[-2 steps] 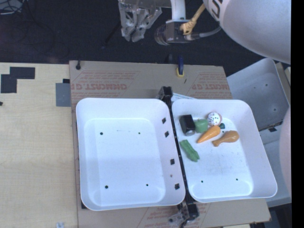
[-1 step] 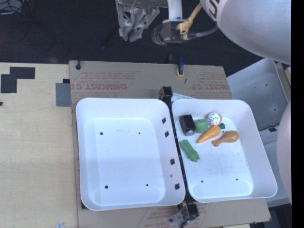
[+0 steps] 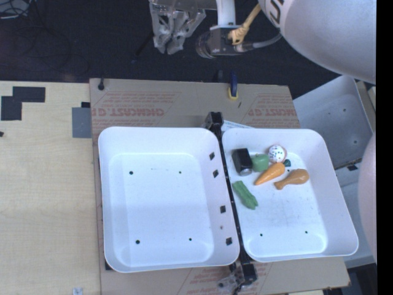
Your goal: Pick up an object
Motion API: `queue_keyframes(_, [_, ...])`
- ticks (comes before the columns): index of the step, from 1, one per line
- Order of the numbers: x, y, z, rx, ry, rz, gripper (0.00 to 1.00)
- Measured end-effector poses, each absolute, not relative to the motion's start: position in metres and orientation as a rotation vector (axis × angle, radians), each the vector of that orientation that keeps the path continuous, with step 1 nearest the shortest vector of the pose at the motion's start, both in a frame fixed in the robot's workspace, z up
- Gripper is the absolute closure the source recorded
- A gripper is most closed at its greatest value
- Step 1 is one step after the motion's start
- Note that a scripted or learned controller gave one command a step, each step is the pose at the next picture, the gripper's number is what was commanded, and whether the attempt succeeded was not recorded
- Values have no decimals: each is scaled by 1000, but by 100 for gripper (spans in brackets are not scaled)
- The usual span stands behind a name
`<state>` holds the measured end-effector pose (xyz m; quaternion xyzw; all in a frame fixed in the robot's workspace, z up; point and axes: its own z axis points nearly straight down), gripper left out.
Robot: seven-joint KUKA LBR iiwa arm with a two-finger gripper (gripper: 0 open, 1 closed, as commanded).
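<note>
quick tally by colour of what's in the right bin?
Right bin:
Black: 1, black block
Green: 2, light green piece, dark green pod
White, speckled: 1, ball
Orange: 1, carrot
Tan: 1, gourd shape
Total: 6

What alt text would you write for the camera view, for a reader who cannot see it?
The gripper hangs high above the bench, beyond the far edge of two white bins. The right bin holds a black block, a green pickle, an orange carrot, a tan gourd and a speckled ball.
</note>
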<state>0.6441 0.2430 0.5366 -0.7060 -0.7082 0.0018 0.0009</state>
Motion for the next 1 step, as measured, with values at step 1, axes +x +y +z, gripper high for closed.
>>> queue_keyframes(1, [632,242,341,-2219,-2213,27,100])
